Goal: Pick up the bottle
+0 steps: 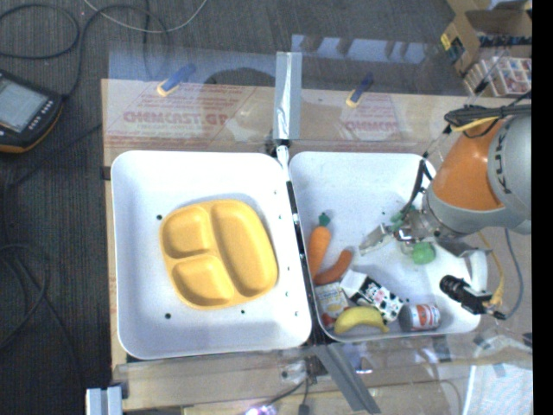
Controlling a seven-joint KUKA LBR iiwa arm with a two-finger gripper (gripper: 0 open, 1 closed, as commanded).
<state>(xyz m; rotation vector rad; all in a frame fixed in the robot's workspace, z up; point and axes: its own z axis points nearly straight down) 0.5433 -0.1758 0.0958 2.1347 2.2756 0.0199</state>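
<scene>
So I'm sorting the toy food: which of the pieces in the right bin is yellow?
The banana, lying against the near wall of the right bin. The carrot and the sausage above it are orange and reddish-brown.

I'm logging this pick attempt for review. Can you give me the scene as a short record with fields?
left bin: shallow white bin holding a yellow three-compartment plastic tray
right bin: shallow white bin with an orange toy carrot, yellow toy banana, small red-and-white can, black-and-white patterned toy
arm: grey arm with orange band, over the right bin
gripper: gripper near a green object
bottle: cannot tell which item
</scene>
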